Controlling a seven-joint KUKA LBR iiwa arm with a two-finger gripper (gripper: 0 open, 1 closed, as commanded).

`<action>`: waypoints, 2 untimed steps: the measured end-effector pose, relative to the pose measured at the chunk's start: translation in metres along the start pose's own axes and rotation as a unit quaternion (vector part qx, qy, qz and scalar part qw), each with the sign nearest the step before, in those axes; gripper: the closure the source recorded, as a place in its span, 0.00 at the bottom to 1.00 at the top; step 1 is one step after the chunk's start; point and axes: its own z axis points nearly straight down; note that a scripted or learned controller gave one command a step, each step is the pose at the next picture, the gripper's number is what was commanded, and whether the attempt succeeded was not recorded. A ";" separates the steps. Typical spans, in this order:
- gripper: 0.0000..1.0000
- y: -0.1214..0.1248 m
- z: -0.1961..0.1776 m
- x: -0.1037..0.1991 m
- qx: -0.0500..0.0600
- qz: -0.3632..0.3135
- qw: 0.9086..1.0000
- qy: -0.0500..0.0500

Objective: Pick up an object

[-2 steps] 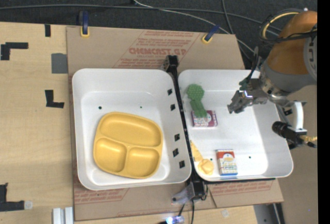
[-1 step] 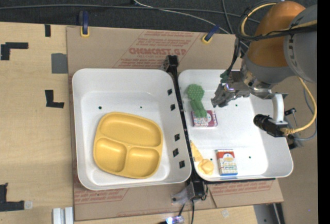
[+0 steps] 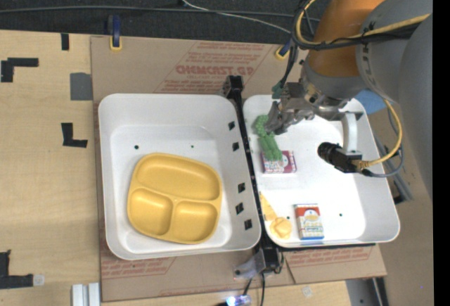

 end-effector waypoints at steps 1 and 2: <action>1.00 0.026 0.012 0.048 0.001 0.000 1.000 0.000; 1.00 0.049 0.000 0.090 0.000 0.001 1.000 0.000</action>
